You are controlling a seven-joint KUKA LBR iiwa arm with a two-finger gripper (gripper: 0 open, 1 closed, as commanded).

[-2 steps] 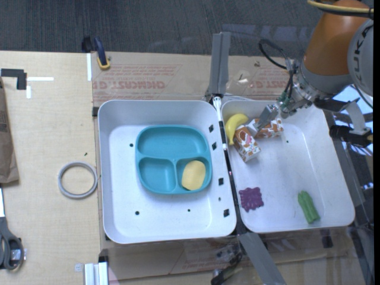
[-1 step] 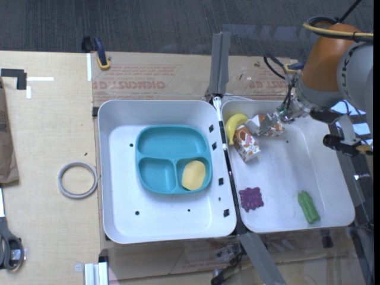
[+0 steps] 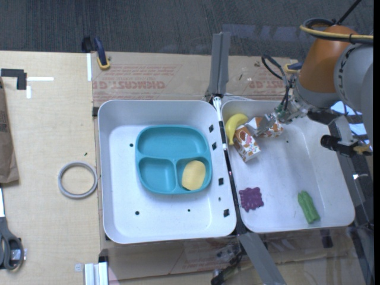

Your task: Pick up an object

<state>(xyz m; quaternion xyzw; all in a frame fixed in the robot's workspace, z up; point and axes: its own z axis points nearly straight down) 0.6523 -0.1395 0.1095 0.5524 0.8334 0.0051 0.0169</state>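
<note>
Tool [image 3: 274,122] of mine hangs low at the far end of the right bin [image 3: 332,218], touching or just over a small carton [image 3: 247,144] with a banana [image 3: 234,125] just beyond it; I cannot tell how my grip stands. I judge this the reach-and-close step: next I must settle squarely on the carton, then lift. Mirrored cardboard lettering behind the bins is too unclear to read.

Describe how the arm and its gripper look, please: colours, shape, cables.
The arm is grey and rounded, with an orange band above the wrist. Thin black cables loop beside it toward the gripper, which is small, metallic and grey with dark parts. Its details are too small to tell.
</note>
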